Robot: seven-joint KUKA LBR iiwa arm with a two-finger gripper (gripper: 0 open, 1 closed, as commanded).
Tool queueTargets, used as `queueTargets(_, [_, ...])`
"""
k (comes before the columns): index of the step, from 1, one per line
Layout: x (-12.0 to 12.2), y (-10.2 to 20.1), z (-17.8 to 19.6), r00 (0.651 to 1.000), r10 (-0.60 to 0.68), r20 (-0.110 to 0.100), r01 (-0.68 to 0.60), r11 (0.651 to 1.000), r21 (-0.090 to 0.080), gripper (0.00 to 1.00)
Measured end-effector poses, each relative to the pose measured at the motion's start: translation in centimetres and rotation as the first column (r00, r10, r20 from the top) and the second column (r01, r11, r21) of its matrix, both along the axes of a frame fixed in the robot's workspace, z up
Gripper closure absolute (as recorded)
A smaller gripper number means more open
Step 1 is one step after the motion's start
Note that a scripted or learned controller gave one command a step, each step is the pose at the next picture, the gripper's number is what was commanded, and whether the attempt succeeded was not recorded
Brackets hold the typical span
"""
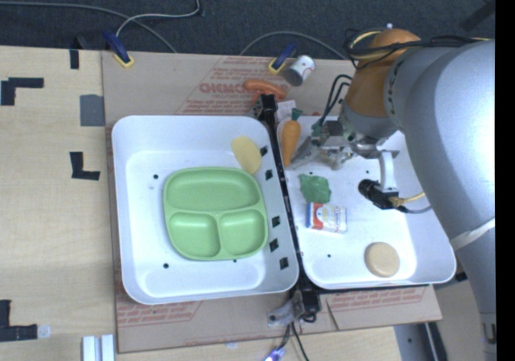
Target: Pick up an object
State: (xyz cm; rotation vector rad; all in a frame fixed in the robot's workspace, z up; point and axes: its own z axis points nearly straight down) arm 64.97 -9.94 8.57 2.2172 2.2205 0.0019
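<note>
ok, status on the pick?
Gripper low in the right bin, by the carrot. Nothing seen held. Green piece and small carton just below it.

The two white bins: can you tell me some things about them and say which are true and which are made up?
1. The green divided plate lies in the left bin. True.
2. The round tan cookie lies in the left bin. False: it lies in the right bin.
3. The tool is over the right bin, near the orange carrot. True.
4. The green leafy piece sits on the plate. False: it lies in the right bin, just above the small white packet.
</note>
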Motion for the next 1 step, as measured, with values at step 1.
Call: queueTargets(1, [-6.60, -1.22, 0.07, 1.000, -0.002, -0.001, 0.002, 1.000, 0.000, 0.00])
